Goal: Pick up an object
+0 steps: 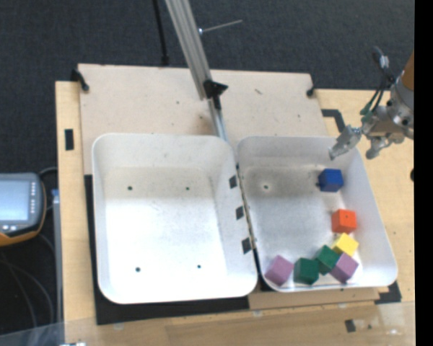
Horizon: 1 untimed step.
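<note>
Gripper (358, 144) open abv blue cube (330, 179)

Wooden table (166, 92) over dark carpet (72, 20). Slanted aluminium rail (186, 27) rising from table's rear. Grey screen device (11, 202) at far left, off the table.

Over at the right edge, the grey arm with its orange band (406, 71) runs out of frame, only the wrist showing. The grey-screened device with an orange base (11, 209) is sliced by the left edge. Lower right, the second green cube (327, 255) sits half-hidden among the yellow cube (346, 244) and purple cube (344, 267).
</note>
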Motion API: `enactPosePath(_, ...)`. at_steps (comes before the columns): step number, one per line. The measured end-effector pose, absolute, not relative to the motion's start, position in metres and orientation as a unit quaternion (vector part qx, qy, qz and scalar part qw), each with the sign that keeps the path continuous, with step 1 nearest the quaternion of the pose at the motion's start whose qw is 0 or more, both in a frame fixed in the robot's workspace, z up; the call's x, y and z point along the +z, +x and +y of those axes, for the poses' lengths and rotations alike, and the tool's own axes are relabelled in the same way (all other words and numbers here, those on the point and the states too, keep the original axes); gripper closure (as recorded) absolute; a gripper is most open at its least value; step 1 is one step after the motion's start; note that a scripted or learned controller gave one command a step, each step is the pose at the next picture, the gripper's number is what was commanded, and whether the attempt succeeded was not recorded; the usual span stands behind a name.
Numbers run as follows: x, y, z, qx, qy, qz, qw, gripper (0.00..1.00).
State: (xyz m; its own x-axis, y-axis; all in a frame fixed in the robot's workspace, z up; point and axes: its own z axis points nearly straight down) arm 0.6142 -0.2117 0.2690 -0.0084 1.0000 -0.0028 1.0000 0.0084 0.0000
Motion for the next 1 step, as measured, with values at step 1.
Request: enactPosePath(1, 0.2689, 0.6142, -0.2116, -0.001, 0.704, 0.71, 0.001, 0.0)
